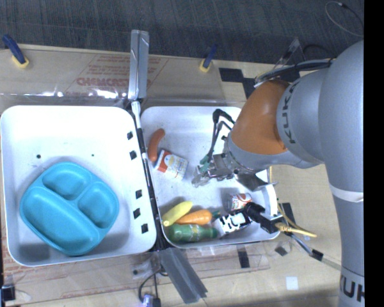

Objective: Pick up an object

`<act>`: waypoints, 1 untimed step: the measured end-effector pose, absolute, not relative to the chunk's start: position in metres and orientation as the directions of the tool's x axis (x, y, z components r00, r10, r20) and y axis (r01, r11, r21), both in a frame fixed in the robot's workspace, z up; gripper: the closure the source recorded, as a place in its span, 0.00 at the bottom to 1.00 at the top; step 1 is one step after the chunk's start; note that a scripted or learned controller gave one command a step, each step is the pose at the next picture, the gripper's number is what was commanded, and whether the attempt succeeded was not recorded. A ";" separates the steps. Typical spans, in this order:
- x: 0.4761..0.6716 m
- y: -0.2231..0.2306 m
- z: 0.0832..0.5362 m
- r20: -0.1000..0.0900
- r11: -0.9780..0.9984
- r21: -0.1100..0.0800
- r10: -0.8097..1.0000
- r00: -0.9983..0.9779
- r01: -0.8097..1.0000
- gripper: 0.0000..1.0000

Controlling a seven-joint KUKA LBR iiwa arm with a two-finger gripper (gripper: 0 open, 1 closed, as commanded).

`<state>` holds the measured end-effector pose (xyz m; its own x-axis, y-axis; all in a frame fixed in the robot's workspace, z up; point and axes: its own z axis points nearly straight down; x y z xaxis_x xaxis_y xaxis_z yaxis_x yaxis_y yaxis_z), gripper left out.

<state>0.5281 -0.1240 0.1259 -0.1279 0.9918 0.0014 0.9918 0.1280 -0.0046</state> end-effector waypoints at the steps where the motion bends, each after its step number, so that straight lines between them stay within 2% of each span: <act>1: 0.476 -0.111 0.091 0.003 0.432 -0.002 0.902 -0.432 0.902 0.00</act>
